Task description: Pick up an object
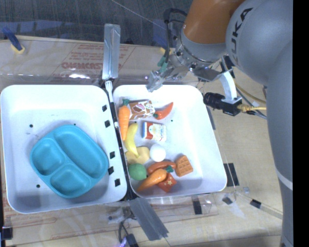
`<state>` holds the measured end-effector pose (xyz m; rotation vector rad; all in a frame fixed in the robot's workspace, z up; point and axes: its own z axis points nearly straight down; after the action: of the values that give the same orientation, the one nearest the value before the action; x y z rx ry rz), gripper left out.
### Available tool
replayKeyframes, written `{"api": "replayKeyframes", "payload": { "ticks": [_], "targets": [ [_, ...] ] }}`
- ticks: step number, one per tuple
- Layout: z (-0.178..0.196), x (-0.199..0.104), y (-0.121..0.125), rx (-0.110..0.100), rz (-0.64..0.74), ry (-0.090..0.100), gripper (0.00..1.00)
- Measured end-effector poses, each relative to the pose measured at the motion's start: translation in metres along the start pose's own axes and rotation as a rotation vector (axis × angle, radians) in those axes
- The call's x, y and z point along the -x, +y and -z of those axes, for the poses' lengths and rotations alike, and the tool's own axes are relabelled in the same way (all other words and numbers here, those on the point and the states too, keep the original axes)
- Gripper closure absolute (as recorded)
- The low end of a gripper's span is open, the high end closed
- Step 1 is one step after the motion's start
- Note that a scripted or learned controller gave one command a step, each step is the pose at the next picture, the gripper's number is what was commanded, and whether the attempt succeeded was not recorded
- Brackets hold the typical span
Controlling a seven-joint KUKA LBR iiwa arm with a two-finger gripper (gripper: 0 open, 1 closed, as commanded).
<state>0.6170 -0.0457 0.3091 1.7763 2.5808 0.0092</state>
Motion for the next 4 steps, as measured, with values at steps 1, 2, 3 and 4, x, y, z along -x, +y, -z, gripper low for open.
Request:
{"api": "replayKeyframes", "payload": {
  "ticks": [1,2,3,4],
  "targets": [
    [-0.114,0.066,0.013,-0.023,0.03,0.008,1.0],
    [-0.219,0.139,-0.014,-0.011,0.106,0.003,1.0],
    [-0.08,0.106,-0.021,-0.002,-0.083,-0.002,1.0],
    [-0.053,0.092,-0.054,-0.014,-0.285,0.004,1.0]
  ]
}}
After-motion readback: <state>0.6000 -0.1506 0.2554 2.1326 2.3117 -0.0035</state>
